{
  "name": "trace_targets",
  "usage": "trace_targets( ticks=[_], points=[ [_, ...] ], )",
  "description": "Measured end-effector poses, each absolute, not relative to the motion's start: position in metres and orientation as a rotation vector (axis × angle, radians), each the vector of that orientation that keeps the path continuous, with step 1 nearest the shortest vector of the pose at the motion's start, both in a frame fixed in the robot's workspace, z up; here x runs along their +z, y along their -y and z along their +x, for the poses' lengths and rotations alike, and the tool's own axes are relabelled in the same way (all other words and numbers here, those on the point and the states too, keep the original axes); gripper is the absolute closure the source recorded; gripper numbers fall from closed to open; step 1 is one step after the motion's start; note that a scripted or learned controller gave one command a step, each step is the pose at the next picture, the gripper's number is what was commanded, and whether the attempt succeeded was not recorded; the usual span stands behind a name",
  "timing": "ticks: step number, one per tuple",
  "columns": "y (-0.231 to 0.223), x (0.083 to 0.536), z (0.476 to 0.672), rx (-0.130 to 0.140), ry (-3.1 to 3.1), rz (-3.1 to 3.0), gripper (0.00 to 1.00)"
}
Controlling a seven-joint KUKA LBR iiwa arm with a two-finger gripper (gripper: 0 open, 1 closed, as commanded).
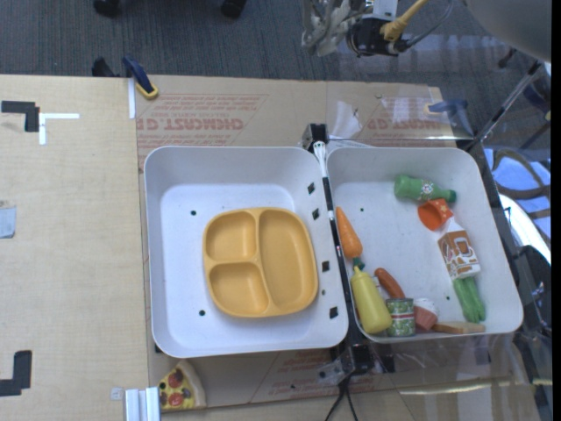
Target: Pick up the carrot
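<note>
Camera view: carrot (348, 232) lies well below the end effector (326, 26).

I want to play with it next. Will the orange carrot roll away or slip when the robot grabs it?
The small orange tapered plastic carrot looks round and smooth, so it may well roll or slip if nudged sideways. It seems a hard toy, probably stiff and light. It lies against the left wall of the right white bin, which might stop rolling that way.
</note>
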State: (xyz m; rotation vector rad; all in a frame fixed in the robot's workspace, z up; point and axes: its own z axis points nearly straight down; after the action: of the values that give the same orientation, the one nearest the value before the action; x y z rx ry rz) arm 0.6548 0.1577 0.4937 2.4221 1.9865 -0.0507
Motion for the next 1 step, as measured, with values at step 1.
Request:
trace_targets(
  ticks=[1],
  points=[
    [-0.1575,0.4936,0.6548,-0.051,-1.986,2.423,0.0]
  ],
)
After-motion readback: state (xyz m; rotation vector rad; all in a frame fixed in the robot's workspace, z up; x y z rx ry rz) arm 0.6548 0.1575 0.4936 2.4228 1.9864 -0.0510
